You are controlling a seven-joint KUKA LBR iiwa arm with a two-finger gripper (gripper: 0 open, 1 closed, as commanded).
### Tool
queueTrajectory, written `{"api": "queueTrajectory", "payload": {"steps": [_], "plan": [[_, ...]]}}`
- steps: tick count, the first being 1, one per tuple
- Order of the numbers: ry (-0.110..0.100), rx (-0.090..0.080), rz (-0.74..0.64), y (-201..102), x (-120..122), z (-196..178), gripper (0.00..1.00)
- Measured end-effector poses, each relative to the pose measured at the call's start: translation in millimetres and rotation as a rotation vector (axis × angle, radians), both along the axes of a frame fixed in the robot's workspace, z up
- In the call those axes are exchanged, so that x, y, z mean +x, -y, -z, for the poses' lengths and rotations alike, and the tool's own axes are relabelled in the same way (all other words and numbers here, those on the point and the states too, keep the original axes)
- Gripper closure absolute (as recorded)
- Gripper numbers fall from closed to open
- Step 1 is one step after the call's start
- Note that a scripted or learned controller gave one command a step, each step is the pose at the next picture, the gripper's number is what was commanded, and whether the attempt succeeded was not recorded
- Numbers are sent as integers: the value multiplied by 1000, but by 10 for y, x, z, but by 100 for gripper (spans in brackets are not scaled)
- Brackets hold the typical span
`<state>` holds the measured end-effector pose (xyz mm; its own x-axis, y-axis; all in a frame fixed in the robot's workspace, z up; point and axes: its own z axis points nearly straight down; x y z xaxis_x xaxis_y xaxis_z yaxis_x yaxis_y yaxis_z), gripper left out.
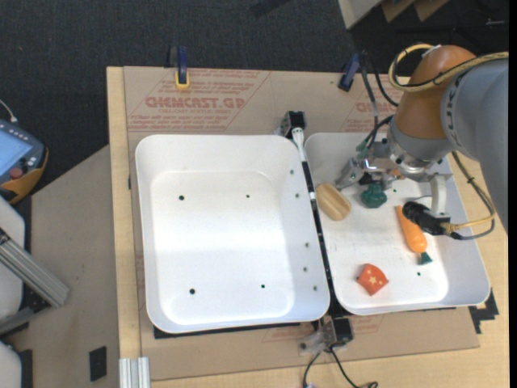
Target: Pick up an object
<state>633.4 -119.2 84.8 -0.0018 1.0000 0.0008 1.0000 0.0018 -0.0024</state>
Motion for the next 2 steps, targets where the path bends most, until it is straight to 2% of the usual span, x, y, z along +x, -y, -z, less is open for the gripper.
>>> {"api": "queueTrajectory", "payload": {"steps": [1, 2], "plan": [[7, -2, 0, -89, 81, -409, 0], [-1, 0, 1, -212, 15, 15, 0]]}}
